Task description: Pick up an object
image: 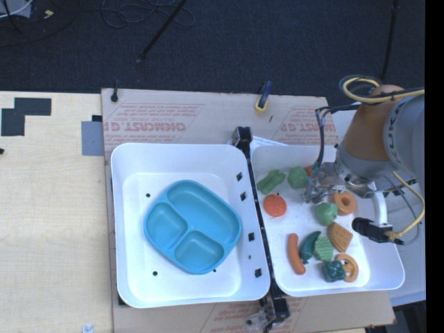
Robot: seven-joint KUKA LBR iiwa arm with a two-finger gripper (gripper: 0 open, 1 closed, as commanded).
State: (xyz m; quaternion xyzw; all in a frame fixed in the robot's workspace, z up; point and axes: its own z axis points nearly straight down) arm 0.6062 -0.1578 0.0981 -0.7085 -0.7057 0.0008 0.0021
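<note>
grey arm [406, 134], orange band [364, 134], yellow and black cables looped [357, 85], dark metal tool [318, 188].

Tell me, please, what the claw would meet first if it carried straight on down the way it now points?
Probably the right bin's floor, or the green toy just beside the claw; depth is hard to judge from above.
</note>
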